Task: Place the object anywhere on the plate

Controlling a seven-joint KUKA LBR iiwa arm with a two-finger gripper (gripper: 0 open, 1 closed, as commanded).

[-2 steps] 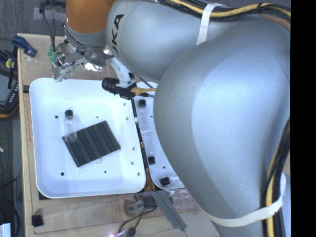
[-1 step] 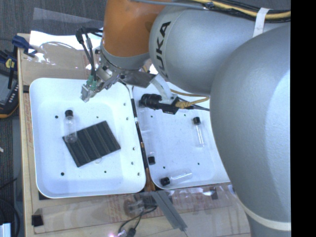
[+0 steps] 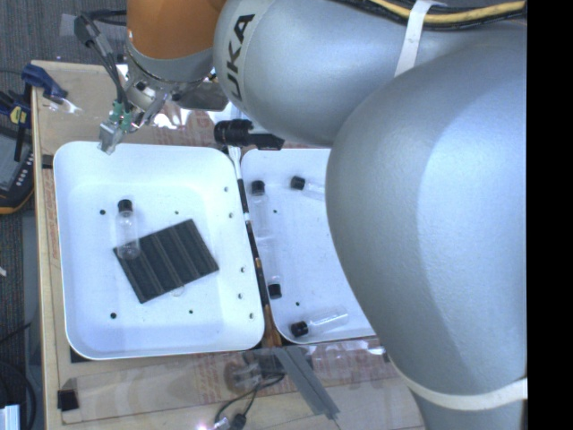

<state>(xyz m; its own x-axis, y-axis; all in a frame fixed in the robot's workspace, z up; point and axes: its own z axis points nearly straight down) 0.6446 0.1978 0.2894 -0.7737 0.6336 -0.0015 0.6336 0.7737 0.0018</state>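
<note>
Vial [image 3: 126,228] lies against ribbed dark plate [image 3: 166,260].

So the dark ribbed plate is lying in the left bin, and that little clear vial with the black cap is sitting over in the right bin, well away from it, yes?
Not quite. The camera view shows the dark ribbed plate in the left bin, as you say, but the clear vial with the black cap lies in that same left bin, at the plate's upper left corner, seemingly touching its edge. The right bin holds other small vials.
</note>
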